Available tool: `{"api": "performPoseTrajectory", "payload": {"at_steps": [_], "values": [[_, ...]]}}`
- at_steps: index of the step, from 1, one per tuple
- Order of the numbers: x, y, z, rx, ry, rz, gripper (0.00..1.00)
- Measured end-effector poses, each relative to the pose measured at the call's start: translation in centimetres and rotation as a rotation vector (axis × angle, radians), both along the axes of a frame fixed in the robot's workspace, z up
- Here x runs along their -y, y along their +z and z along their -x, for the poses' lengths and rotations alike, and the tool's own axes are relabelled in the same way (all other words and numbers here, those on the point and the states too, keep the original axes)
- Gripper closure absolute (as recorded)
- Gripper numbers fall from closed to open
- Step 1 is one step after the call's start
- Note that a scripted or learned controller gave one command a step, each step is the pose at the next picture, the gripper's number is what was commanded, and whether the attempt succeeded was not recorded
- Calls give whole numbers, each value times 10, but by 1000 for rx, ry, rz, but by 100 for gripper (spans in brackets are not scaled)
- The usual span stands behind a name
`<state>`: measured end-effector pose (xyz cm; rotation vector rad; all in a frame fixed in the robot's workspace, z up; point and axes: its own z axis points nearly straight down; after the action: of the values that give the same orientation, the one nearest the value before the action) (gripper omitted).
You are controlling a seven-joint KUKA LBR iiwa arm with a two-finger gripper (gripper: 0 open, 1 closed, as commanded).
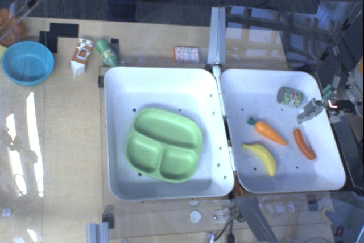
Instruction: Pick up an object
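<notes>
I see the tool (311,110) at the right bin's (239,122) 3 o'clock rim; I cannot tell its state. In that bin lie a can (290,97) at 1 o'clock, a carrot (269,132) centrally, a banana (263,157) at 6 o'clock, and a sausage (304,144) at 4 o'clock. The left bin (122,88) holds a green tray (164,144).

Green tray (165,145), orange carrot (269,132), yellow banana (263,157), white bins (170,79).
</notes>
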<state>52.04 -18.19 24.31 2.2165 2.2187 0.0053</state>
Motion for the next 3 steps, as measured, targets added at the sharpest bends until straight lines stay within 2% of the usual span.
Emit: {"api": "performPoseTrajectory", "payload": {"at_steps": [1, 2, 3], "values": [[22, -146, -15, 0, -68, -2, 0], [22, -137, -18, 5, -68, -2, 100], [-56, -54, -65, 1, -271, -2, 100]]}}
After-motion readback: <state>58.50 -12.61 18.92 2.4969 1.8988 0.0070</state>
